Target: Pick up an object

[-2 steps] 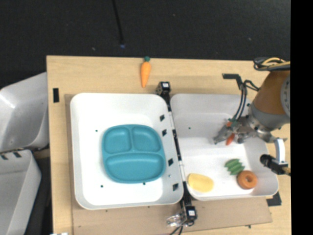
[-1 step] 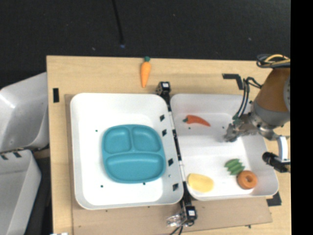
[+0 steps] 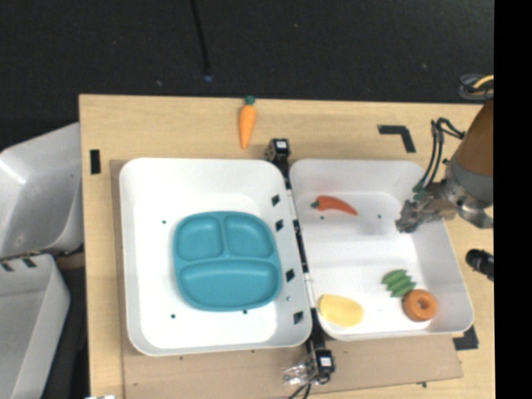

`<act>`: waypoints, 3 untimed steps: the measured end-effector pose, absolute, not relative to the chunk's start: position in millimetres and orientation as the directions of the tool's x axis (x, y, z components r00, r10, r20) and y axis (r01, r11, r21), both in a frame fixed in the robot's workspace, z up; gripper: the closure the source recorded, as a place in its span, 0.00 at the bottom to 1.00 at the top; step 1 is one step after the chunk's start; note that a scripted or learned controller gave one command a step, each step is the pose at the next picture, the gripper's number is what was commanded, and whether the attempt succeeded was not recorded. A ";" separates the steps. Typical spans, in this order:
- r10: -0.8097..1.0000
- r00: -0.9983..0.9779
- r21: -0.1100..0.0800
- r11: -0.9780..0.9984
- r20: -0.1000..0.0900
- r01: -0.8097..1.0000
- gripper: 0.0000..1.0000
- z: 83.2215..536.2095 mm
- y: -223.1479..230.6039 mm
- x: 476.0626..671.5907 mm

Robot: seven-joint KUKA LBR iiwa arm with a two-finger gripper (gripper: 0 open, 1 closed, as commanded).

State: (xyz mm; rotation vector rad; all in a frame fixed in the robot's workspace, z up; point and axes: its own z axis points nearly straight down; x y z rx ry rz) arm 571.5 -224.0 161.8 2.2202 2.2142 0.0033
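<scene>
The right bin [image 3: 349, 181] holds a red chili pepper [image 3: 336, 205] near its back, a green ridged piece [image 3: 398, 283], an orange ring-shaped donut [image 3: 420, 305] and a yellow lemon-like piece [image 3: 341, 310] along its front. My gripper [image 3: 410, 219] hangs over the bin's right side, to the right of the chili and apart from it. No object shows between its fingers.
The left bin [image 3: 141, 223] bears a blue divided plate [image 3: 225, 260]. An orange toy carrot [image 3: 247, 122] lies on the bench behind the bins. The arm's orange band [image 3: 480, 144] and cables stand at the right edge.
</scene>
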 end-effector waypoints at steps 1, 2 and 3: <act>1.000 -0.002 0.008 0.002 -0.004 1.000 1.00 227.2 -224.7 572.9; 1.000 -0.003 0.007 0.003 -0.003 1.000 1.00 276.7 -226.3 574.2; 1.000 -0.005 0.002 0.005 -0.001 1.000 1.00 263.2 -181.1 585.8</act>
